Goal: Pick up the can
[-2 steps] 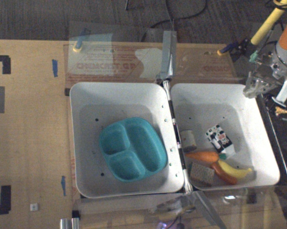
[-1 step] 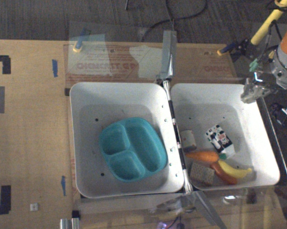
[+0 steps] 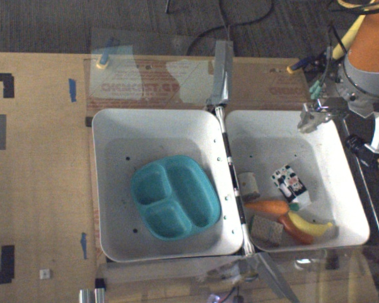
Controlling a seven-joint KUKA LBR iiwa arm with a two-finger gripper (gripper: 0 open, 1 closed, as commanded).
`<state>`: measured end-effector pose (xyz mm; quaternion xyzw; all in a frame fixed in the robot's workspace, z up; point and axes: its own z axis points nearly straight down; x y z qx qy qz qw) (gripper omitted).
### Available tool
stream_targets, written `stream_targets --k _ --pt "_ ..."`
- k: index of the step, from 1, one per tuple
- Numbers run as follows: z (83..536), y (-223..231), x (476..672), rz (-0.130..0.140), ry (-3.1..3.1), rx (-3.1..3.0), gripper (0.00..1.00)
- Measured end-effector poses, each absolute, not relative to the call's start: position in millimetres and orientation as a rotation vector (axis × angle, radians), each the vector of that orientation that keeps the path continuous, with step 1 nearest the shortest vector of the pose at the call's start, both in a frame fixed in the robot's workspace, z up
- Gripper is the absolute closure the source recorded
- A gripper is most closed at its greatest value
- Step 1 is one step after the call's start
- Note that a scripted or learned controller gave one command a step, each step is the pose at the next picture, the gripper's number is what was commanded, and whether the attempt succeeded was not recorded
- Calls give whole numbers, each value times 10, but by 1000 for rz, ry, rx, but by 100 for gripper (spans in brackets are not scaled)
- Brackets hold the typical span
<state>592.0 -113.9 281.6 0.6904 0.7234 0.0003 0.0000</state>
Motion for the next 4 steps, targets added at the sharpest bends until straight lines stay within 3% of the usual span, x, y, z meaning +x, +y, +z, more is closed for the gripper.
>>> stream_targets --k 1,2,3,4 --pt "3019 -853 5305 1 2420 2004 100" --pt "2621 -930 5010 1 2520 1875 100" --pt "3528 -1123 4807 2 2590 1772 100" --pt "3192 -982 4799 1 2547 1837 100"
